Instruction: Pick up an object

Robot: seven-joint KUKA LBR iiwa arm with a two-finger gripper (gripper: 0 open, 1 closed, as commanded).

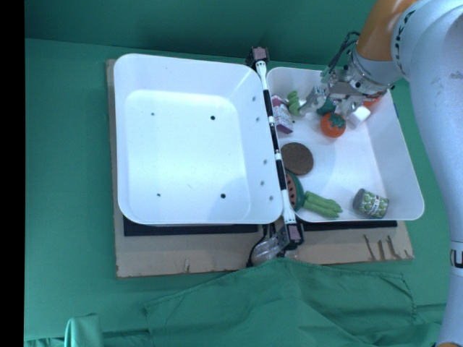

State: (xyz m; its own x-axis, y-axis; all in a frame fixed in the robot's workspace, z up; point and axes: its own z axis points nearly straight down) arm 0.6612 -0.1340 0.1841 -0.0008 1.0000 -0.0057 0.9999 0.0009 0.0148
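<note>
The pincer (320,98) hangs low at the far end of the right bin (402,166); whether it is released or clenched I cannot tell. The orange tomato (333,125) lies just beside it, then the brown disc (296,157), the green pods (322,204) and the small can (370,203).

Left bin (192,150): white, with small dark dots. Right bin (391,172): white. Divider strip (275,147): black and white segments. Desk (65,157): green cloth over brown cardboard (181,262). Tomato (333,125): orange-red, green stem. Cookie (297,158): dark brown. Watermelon slice (292,189): red, green rind, black seeds. Bean pods (322,204): green. Can (370,204): grey with green patterned label. Arm (434,42): grey, orange band.
</note>
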